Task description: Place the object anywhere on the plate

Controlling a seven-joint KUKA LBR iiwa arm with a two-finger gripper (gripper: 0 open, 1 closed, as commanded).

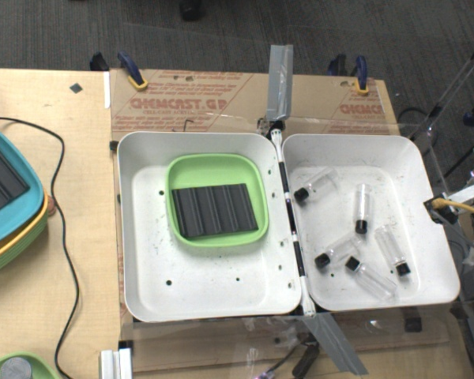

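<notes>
A green square plate (215, 166) lies in the upper middle of the left bin (146, 279), with a dark ribbed pad (215, 210) covering its floor. Several clear vials with black caps lie loose in the right bin (415, 164). One vial (313, 186) lies near that bin's left wall and another (362, 208) lies at the centre. A third vial (394, 253) lies toward the lower right, close to two more by the front wall.
A stack of teal and green plates (8, 204) sits at the far left of the wooden bench, with a black cable (63, 212) running past it. Cardboard (182, 97) behind the bins is held by two clamps (132, 71). Yellow-tipped hardware (457, 205) juts in at the right bin's edge.
</notes>
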